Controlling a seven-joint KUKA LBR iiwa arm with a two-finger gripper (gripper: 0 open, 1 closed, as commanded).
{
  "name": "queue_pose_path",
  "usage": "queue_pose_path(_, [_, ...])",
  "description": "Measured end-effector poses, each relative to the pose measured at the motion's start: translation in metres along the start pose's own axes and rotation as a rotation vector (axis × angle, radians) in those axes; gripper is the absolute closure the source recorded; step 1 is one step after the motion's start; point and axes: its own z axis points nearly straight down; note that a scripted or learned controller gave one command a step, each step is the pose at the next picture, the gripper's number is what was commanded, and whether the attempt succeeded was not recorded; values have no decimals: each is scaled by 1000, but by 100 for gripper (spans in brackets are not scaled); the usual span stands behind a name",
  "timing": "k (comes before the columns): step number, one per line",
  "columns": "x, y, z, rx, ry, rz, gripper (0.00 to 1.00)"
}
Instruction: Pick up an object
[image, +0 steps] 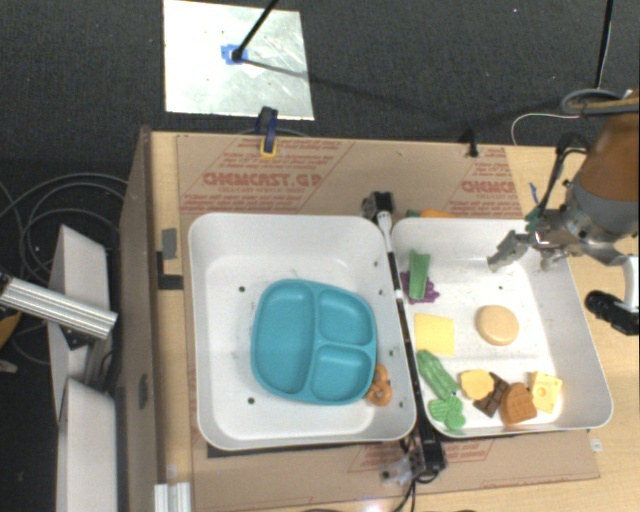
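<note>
- Gripper (527, 248) hovers at upper right of the right bin (590, 330) — fingers spread, holding nothing.
- Bun (497, 324) lies just below — descend straight, centre it, then close.

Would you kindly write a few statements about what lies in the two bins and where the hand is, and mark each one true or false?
1. The blue divided plate lies in the left bin. True.
2. The hand hovers over the left bin. False: it is over the right bin, near its far right corner.
3. The round tan piece lies in the right bin. True.
4. The yellow square piece rests on the blue divided plate. False: it lies on the right bin's floor.
5. The hand holds the round tan piece. False: that piece lies on the bin floor, apart from the hand.
</note>
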Motion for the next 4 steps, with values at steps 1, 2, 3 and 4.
queue_pose_path(1, [12, -28, 46, 13, 4, 9, 0])
queue_pose_path(2, [94, -22, 37, 10, 4, 1, 0])
queue_pose_path(3, [-7, -36, 11, 7, -1, 16, 0])
queue_pose_path(4, [31, -25, 52, 10, 3, 4, 0])
